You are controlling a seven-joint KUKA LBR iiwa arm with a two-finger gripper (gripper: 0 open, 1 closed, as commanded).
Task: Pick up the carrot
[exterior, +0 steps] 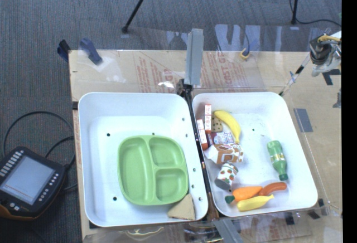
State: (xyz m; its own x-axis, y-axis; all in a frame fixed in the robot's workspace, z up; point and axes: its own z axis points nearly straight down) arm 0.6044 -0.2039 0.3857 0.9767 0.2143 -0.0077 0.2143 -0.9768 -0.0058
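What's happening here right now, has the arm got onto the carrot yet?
Not yet. The carrot lies untouched near the front of the right bin, beside a yellow toy and a sausage. The arm sits up at the far right, well away from both bins. The left bin holds a green divided plate.

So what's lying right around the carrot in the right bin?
The carrot lies near the right bin's front wall, a yellow piece against its front side and a sausage at its right end. Whether anything sits under it is hidden.
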